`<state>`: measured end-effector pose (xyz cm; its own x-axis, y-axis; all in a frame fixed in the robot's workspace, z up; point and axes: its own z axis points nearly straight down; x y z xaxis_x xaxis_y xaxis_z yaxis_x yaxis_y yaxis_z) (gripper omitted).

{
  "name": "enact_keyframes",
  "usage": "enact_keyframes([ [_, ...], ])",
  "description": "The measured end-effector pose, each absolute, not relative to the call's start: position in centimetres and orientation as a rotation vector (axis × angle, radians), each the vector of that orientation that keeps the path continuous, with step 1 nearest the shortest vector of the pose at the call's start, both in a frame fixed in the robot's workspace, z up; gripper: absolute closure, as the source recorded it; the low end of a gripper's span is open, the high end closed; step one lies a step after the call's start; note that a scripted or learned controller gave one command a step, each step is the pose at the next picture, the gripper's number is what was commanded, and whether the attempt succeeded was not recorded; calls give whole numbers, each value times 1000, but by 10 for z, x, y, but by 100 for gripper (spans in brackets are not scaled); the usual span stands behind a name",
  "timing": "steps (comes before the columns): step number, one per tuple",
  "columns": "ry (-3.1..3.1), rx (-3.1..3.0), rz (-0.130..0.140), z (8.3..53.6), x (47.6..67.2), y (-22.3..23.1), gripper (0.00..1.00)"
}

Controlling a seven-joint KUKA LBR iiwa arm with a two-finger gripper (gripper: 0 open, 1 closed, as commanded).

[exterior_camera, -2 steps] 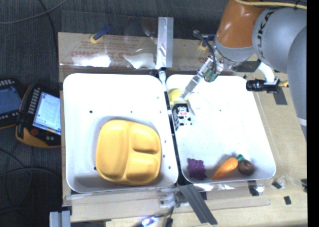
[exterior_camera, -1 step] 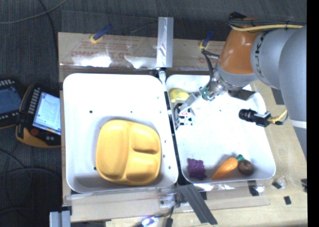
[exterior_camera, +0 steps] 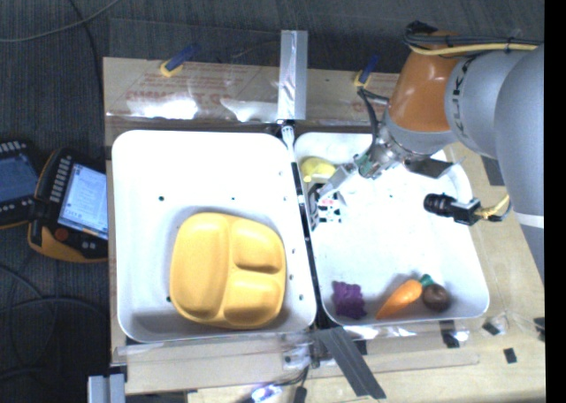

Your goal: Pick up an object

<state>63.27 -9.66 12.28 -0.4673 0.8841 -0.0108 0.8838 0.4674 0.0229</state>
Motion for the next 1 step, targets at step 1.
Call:
enact_keyframes([
  [1,2389,2003,43,110,647,-98,0],
])
